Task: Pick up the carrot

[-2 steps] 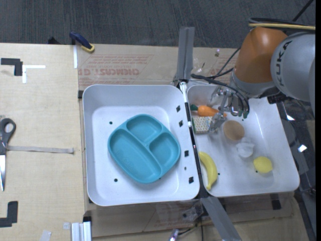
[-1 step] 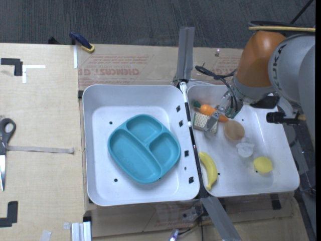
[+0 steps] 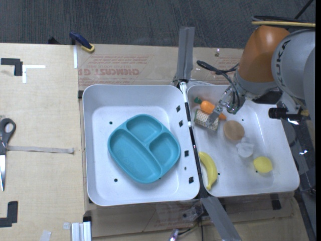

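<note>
The gripper (image 3: 220, 113) is right by the carrot (image 3: 207, 106), but I cannot tell if it holds it, so squeeze only the carrot, not the sponge (image 3: 206, 120).

I see 2 white bins on the desk (image 3: 40, 185). The left bin (image 3: 95, 185) holds a blue plate (image 3: 144, 148) with 3 compartments. In the right bin (image 3: 273, 182) I see a banana (image 3: 209, 169) against the near-left wall, a lemon (image 3: 263, 164) near the right side, a clear crumpled piece (image 3: 245, 147), a tan round item (image 3: 233, 131) and a beige sponge (image 3: 206, 120). On the desk, scissors (image 3: 4, 144) lie at the left edge.
</note>
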Controlling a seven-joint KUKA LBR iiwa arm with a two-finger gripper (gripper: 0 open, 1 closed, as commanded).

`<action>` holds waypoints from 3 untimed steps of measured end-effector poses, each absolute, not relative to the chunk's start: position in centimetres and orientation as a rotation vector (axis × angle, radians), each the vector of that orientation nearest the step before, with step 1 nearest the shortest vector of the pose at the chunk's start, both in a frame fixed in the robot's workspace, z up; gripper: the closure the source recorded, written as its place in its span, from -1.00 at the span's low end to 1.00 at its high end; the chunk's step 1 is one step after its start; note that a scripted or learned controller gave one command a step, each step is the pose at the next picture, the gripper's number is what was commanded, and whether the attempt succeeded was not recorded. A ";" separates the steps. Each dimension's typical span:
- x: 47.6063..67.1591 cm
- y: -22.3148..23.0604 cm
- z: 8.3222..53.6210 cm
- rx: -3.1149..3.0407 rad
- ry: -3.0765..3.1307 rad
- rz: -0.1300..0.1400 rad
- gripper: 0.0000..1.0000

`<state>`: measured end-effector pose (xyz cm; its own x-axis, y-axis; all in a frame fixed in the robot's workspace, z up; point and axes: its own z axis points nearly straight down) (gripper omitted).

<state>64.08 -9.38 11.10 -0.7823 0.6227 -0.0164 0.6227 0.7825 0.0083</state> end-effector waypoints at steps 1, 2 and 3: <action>63.0 -1.5 19.3 1.257 2.874 0.002 1.00; 62.8 -8.2 31.0 0.950 2.988 0.000 1.00; 62.8 -8.1 31.0 0.949 2.989 -0.001 -1.00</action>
